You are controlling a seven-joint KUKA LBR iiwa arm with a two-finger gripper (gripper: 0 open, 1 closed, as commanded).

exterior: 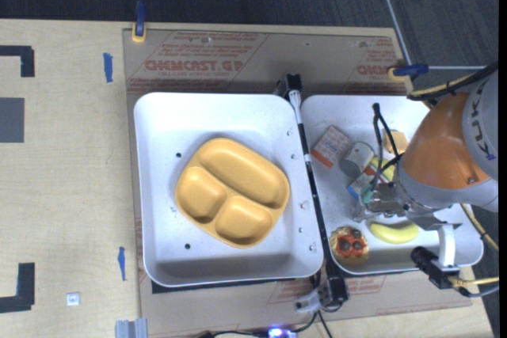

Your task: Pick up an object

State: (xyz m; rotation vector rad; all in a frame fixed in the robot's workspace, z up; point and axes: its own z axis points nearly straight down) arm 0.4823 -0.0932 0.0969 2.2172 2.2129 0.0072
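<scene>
Wooden table (63, 194): gripper (386, 206) low in right bin (467, 253) above banana (394, 233); finger state indeterminate; nothing lifted yet.

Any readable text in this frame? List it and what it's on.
"CHEMCAST GP": red print on the brown sheet behind the bins, blurred, reading uncertain.
"KU": start of black lettering on the arm, cut off by the frame edge.
Small packet in the right bin: print too small to read.

Even overhead light, soft shadows, mild glare, slightly soft focus.
</scene>
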